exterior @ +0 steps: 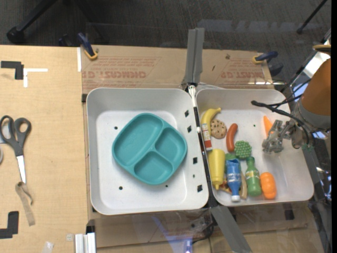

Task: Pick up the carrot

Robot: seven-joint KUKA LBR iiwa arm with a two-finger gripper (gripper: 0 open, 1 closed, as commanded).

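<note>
White right bin: small orange carrot beside gripper.

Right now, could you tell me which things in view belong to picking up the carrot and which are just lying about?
For the job:
- carrot, by the right bin's far side
- claw, just beside it

Lying about:
- teal plate in the left bin
- banana
- cookie
- sausage
- broccoli
- bottles
- scissors on the bench

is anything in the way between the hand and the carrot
Nothing visible. The hand hovers in the right bin just right of the small orange carrot, with bare white floor between them; the other toy foods lie further left and below.
</note>
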